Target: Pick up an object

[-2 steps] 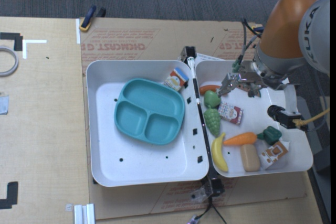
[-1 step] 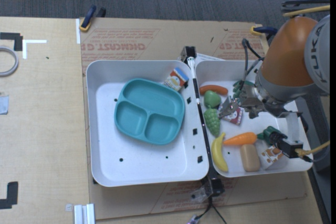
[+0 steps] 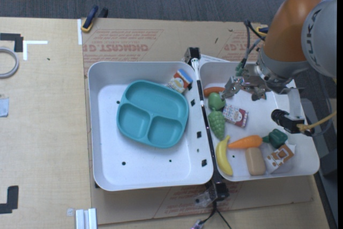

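At lower right, a banana (image 3: 223, 156), bread piece (image 3: 255, 161) and carrot (image 3: 245, 142) lay in the right bin (image 3: 300, 169). Farther up, the hand (image 3: 245, 87) hovered over that bin; finger state indeterminable. A teal tray (image 3: 153, 114) occupied the left bin (image 3: 107, 163).

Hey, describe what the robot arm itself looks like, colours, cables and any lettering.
The arm has a grey casing with a rounded orange band and dark lettering on the grey shell. Yellow and black cables run along it. Its end effector is bare grey metal, with a black hose looping beside it.
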Available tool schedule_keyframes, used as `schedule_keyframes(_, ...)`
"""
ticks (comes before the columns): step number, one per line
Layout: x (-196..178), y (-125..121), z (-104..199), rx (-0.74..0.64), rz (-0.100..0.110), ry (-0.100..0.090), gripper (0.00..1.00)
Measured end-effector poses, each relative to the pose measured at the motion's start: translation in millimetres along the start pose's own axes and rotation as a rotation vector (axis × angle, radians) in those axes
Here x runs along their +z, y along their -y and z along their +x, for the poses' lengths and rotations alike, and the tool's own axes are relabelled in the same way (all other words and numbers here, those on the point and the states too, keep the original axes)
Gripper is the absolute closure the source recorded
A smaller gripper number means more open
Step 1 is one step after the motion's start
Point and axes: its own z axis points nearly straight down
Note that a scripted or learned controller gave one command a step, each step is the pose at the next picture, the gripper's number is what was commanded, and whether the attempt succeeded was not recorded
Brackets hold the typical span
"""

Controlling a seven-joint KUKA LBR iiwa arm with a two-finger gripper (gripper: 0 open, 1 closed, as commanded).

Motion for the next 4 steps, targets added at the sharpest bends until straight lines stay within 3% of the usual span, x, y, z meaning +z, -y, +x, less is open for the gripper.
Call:
schedule_keyframes(1, 0, 62, 9, 0.004, 0.001, 0.0, 0.0)
schedule_keyframes(2, 17, 21, -29, 0.004, 0.0, 0.0, 0.0)
schedule_keyframes(3, 85, 73, -33, 0.003, 0.001, -0.001, 0.0)
schedule_keyframes(4, 76, 72, -34, 0.007, 0.0, 0.0, 1.0)
